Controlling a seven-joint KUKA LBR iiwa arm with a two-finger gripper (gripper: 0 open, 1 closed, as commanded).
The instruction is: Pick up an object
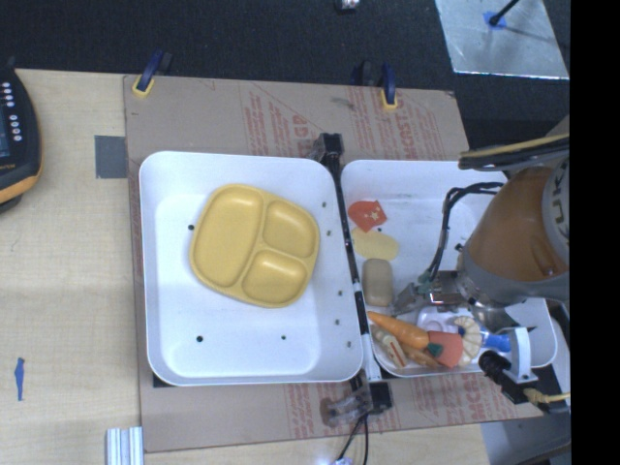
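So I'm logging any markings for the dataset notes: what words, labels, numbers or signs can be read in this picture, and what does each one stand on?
Nothing here reads clearly enough to quote.
Red printed lettering on the brown cardboard sheet under the bins: too faint and blurred to read.
Buttons on the black and orange handheld controller at the left edge: markings too small to read.
The yellow divided plastic plate and two white bins bear no text.

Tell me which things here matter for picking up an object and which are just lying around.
For the job: gripper, carrot, red piece, pale yellow piece, tan piece, right bin.

Lying about: yellow divided plate, left bin, blue clamps, cardboard sheet.
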